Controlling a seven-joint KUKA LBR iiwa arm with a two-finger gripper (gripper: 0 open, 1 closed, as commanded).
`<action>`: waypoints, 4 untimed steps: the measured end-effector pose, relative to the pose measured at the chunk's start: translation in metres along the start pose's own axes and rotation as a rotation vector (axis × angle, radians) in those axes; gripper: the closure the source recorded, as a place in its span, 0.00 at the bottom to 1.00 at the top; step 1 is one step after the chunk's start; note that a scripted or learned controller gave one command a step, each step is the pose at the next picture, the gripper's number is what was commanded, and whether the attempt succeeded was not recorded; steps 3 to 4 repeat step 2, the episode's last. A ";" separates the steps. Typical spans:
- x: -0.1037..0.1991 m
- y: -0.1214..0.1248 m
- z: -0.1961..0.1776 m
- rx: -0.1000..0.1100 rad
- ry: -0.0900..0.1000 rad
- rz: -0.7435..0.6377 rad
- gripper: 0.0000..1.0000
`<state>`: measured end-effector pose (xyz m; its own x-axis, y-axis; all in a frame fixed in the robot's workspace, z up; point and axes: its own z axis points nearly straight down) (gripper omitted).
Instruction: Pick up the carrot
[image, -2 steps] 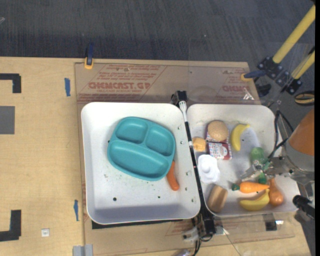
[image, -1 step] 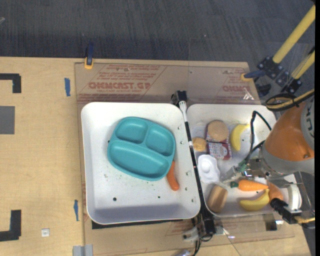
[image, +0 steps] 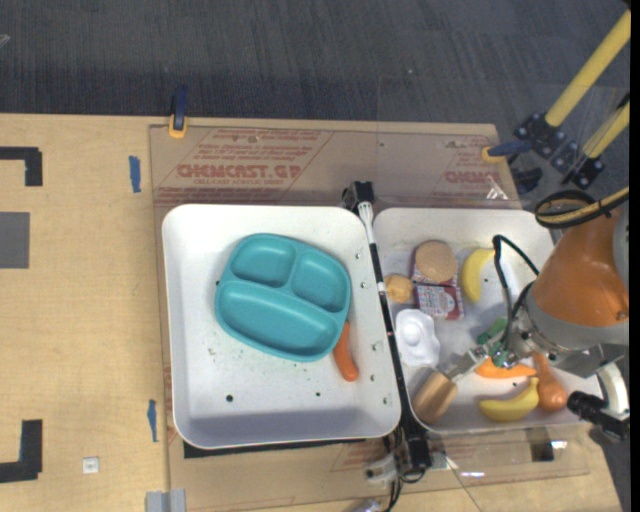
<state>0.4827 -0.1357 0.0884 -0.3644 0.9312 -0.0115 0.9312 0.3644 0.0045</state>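
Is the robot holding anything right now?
I can't tell. The gripper is down among the toy food in the right bin. The carrot lies untouched in the left bin.

My bench (image: 80, 330) is a pale wooden surface with a few black angular marks near its left edge and short strips of blue tape (image: 134, 172) on it. A sheet of brown cardboard (image: 300, 160) printed with red lettering lies flat on the bench, held at its far edge by small clamps (image: 178, 112). On that sheet sit two shallow white bins side by side, touching along a dark seam: the left bin (image: 195, 350) and the right bin (image: 400, 225), nearer my arm.
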 end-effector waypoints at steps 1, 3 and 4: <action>-0.004 0.004 -0.009 -0.010 -0.013 0.002 1.00; -0.003 0.003 -0.008 -0.009 -0.012 0.002 0.00; -0.003 0.003 -0.008 -0.009 -0.012 0.002 0.00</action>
